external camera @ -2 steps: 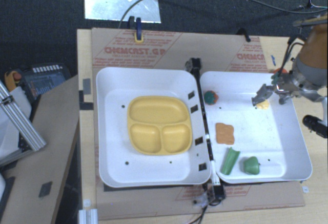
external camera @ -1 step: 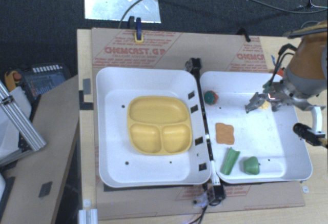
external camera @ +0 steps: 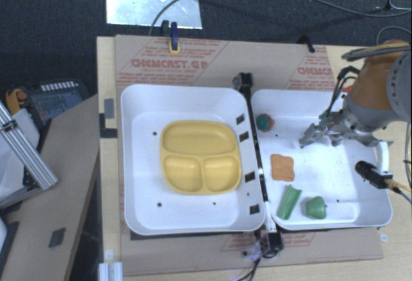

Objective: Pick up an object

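Note:
In the right bin [external camera: 367, 209] lie several small things: a teal and orange ball [external camera: 264, 122] near the back left corner, a flat orange piece [external camera: 282, 167] at the left middle, a green cylinder [external camera: 289, 201] and a green pepper-like lump [external camera: 315, 208] at the front. My gripper [external camera: 313, 136] hangs low over the middle of the right bin, to the right of the ball and above-right of the orange piece. It touches none of them.
The left bin [external camera: 141, 209] holds a yellow three-compartment plate [external camera: 198, 156]. A black divider [external camera: 252, 145] runs between the bins. The grey arm with its orange band [external camera: 380, 87] covers the right bin's back right corner.

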Robot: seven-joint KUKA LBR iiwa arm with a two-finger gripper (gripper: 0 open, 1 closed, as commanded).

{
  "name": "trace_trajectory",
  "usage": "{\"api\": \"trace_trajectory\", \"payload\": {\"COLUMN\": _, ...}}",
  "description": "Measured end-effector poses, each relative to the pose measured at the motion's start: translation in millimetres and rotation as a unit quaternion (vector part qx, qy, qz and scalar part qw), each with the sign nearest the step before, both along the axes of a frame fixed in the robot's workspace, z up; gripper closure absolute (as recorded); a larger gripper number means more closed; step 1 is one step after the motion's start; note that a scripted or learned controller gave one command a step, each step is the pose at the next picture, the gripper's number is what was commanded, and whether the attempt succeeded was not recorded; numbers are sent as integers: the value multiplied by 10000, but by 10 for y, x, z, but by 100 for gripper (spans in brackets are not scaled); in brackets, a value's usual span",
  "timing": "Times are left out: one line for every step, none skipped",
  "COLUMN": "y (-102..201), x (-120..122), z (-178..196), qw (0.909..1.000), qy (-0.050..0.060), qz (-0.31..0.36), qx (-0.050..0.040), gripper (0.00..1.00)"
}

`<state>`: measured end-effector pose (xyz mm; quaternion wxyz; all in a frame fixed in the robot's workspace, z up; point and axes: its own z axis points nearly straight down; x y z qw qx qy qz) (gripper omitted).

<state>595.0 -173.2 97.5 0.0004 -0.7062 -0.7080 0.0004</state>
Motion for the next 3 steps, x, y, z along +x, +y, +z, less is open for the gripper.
{"api": "trace_trajectory", "payload": {"y": 3, "x": 8, "z": -130, "qw": 10000, "qy": -12, "qz": -4, "qx": -3, "gripper": 0}}
{"api": "trace_trajectory", "payload": {"y": 1, "x": 19, "z": -15, "qw": 10000, "qy": -29, "qz": -4, "qx": -7, "gripper": 100}}
{"api": "trace_trajectory", "payload": {"y": -72, "x": 9, "z": 453, "qw": 10000, "qy": -35, "qz": -14, "qx": -9, "gripper": 100}}
